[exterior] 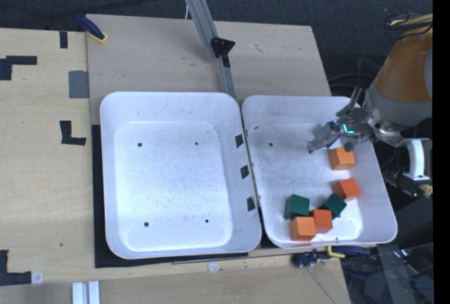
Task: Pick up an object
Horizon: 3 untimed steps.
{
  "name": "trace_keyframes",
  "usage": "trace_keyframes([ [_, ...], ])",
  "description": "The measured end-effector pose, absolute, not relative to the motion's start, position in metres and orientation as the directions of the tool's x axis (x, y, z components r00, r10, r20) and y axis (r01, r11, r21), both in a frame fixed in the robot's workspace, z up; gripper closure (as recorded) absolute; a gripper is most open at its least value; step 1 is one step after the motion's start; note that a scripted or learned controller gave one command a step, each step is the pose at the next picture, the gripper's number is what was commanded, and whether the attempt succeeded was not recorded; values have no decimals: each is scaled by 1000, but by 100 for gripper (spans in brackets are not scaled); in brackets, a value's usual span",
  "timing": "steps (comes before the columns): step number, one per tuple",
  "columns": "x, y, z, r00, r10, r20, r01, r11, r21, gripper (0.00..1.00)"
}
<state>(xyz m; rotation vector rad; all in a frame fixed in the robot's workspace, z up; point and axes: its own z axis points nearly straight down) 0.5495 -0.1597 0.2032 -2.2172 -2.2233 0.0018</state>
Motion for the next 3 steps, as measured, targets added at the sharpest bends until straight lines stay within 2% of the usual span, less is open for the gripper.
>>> trace_keyframes([
  [2,554,-165,95,-2,1000,0,1000,2,-7,0],
  [3,555,-165,108,-3,1000,1,1000,3,-3,100],
])
